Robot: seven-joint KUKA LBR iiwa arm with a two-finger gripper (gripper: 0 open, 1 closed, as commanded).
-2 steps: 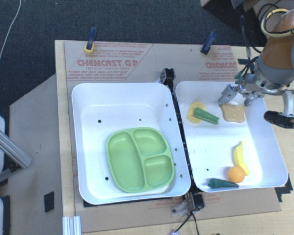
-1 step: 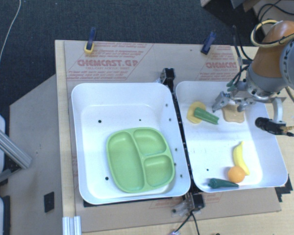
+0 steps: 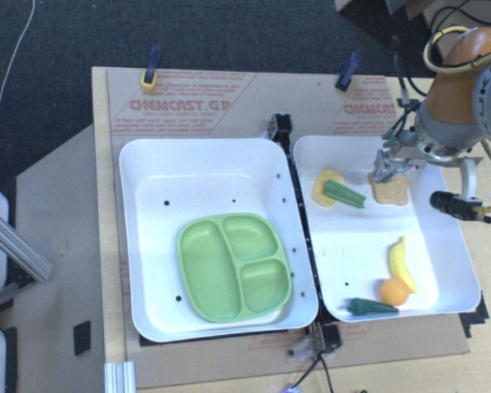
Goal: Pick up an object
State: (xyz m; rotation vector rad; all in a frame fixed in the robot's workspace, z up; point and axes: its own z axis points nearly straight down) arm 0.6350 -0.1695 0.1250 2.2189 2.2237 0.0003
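While the pincer (image 3: 387,170) hangs over the bread slice (image 3: 391,191) at the upper right of the frame, I cannot tell how it stands; the slice lies in the right bin (image 3: 450,244).

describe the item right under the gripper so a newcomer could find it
Look in the right bin, at its far edge where the gripper comes down. Directly below it lies a toast slice: flat, tan and squarish, unlike the green vegetable on a yellow piece to its left.
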